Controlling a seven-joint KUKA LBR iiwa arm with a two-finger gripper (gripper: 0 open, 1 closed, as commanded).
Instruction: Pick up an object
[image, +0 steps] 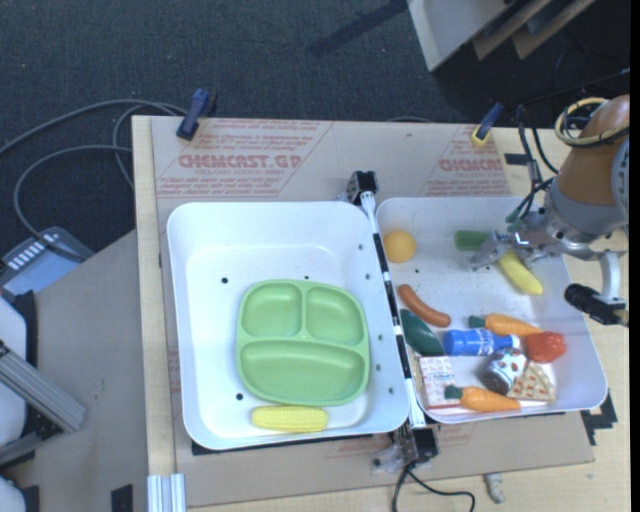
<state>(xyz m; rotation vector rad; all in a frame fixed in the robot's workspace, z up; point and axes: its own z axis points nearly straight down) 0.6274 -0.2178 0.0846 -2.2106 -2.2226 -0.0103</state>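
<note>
- The pincer hangs low over the far part of the right bin, at the end of the grey arm with its orange band; whether it is spread or pressed together I cannot tell, for the metal parts blur into each other.
- The yellow banana lies just beside the pincer, on its near side, slanting toward the front of the bin; I cannot tell whether the two touch.
- A small green piece sits just to the pincer's left, close by.
- The yellow-orange ball rests further left of the pincer, near the wall between the bins.
- The sausage lies left of and nearer the front than the pincer, with a dark green piece just in front of it.
- Well in front of the pincer lie a carrot, a blue bottle and a red tomato, close together.
- Still nearer the front edge are a printed packet, a dark round object, a pizza slice and a second carrot.
- Far to the pincer's left, the left bin carries a green divided plate and, in front of it, a corn cob.
</note>
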